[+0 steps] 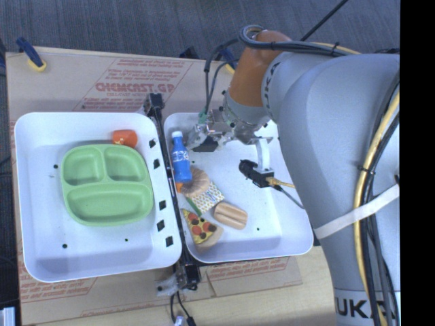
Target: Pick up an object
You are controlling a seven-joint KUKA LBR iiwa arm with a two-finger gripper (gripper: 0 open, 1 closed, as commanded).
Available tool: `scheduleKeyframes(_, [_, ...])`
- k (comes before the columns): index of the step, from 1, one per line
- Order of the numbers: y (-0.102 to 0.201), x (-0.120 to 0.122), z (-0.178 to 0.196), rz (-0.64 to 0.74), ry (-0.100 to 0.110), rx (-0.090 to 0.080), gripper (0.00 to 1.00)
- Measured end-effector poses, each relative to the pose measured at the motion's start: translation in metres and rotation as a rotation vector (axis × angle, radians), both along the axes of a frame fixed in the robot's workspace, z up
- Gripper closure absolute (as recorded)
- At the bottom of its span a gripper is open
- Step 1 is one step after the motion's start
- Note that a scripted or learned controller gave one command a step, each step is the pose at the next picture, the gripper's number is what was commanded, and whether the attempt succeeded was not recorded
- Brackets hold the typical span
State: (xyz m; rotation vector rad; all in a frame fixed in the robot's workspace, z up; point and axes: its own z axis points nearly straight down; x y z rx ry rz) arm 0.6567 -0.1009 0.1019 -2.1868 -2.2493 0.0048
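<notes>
2 bins [27,202]: L has 1 tray [107,183], 1 tomato [124,138] at 12; R has 1 bottle [180,157], 1 pizza [200,228], 1 bun [230,215]. Hand [206,136] at R bin's 11, grip can't tell.

One fixed camera above the bench [61,73], looking down at a slant on both bins [27,202].

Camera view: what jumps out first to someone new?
The big grey arm with its orange band swallows the right side, its gripper low over the back of the right bin. Next comes the green divided plate in the middle of the left bin, an orange-red object just behind it. Then the blue bottle against the right bin's left wall, with a pizza slice and a hot dog nearer the front.
</notes>
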Motion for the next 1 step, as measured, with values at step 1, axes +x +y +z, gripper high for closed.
scheduleKeyframes(1, [0.0297,-0.0363,0.1405,-0.100,-0.005,-0.001,1.00])
